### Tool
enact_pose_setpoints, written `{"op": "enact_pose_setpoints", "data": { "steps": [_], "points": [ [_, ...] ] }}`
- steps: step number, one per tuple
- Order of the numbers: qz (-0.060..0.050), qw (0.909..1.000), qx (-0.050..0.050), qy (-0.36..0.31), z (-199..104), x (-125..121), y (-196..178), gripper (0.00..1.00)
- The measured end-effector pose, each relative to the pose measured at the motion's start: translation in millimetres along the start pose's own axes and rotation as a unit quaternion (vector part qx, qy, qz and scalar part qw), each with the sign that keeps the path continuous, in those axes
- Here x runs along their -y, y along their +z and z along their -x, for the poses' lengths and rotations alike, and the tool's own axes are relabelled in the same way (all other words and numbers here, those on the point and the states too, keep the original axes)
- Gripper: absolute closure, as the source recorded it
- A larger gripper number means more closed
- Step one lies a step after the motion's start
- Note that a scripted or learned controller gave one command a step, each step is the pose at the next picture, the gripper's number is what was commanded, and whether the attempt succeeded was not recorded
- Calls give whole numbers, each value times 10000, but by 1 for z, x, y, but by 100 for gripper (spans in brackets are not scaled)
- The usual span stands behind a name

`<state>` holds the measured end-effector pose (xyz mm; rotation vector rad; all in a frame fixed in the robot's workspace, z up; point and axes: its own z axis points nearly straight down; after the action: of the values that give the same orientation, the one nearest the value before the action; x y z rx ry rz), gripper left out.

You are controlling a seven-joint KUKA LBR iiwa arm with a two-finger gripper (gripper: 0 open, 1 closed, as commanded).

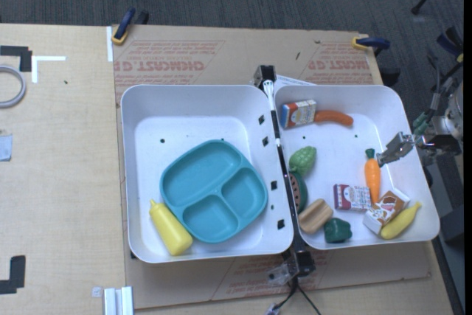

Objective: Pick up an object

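A: What is carried by the bench (59,158)?
B: Two shallow white bins are set side by side on a cardboard sheet (243,59). The left bin (140,107) is taken up largely by a teal divided plate (212,190), and a yellow bottle (170,226) is laid just beside the plate's lower left edge, near the bin's front corner.

A: And the right bin (387,103)?
B: Small toy foods are scattered in it. Near the back wall a small carton (298,113) is seen, with a red-orange sausage (332,116) just beside it. A green leafy piece (302,159) is placed near the divider, a hot dog bun (316,215) lies lower down, and a dark green pepper (337,230) is close to the front wall. A red box (352,197) sits mid-bin, beside an upright-lying orange carrot (372,178). In the front right corner a white carton (386,209) and a yellow banana (402,220) are found touching.

A: Where is the arm (450,122)?
B: It is seen at the right edge, and the pincer (394,150) is held over the right bin's right side, just above the carrot's top end. Nothing is seen gripped. Whether its fingers are apart or together cannot be told.
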<state>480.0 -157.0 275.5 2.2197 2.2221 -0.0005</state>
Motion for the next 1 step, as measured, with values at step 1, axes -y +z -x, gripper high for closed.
{"op": "enact_pose_setpoints", "data": {
  "steps": [1],
  "points": [
    [-5, 9984, -5, 570, -15, -52, 166, 0]
  ]
}}
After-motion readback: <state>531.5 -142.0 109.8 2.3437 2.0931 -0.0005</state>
